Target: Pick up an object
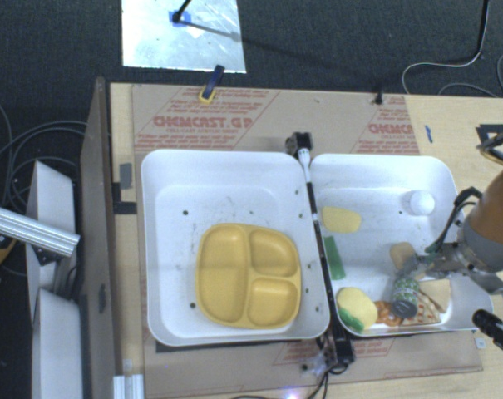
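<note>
The right bin (376,169) holds several small objects. A pale yellow flat piece (341,219) lies near its left wall, with a green stick (332,258) below it. A yellow lemon-like object (357,306) sits in the front left corner. A white round object (420,201) rests toward the back right. A tan block (401,254), a patterned bottle (403,293), a small orange item (384,312) and a tan wedge (435,294) cluster at the front right. My gripper (427,264) hangs low over that cluster, between the tan block and the wedge.
The left bin (172,181) carries a yellow divided plate (249,275). A black divider (315,223) runs between the bins. The arm (486,239) enters over the right bin's right rim. Cables lie on the floor at the left and back right.
</note>
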You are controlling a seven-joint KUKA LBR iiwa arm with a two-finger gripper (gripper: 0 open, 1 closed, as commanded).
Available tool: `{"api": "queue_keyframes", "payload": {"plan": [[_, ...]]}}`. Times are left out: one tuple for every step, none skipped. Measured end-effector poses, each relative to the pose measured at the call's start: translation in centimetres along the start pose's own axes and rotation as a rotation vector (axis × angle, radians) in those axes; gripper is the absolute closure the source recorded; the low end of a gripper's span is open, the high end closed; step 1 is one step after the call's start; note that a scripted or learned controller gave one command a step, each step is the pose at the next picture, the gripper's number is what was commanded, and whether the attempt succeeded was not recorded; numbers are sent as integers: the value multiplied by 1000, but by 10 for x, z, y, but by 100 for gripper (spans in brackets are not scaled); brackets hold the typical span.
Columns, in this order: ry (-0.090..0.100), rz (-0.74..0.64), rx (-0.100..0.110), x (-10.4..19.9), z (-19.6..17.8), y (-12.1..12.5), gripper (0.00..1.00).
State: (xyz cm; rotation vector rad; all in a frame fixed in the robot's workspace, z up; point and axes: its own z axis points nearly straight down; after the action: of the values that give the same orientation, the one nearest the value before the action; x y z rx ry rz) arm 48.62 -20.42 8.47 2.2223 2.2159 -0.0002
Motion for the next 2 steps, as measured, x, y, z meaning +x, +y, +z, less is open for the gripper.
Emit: {"api": "queue_keyframes", "payload": {"plan": [[5, -18, -7, 95, -1, 89, 0], [1, -9, -4, 72, -1, 125, 0]]}}
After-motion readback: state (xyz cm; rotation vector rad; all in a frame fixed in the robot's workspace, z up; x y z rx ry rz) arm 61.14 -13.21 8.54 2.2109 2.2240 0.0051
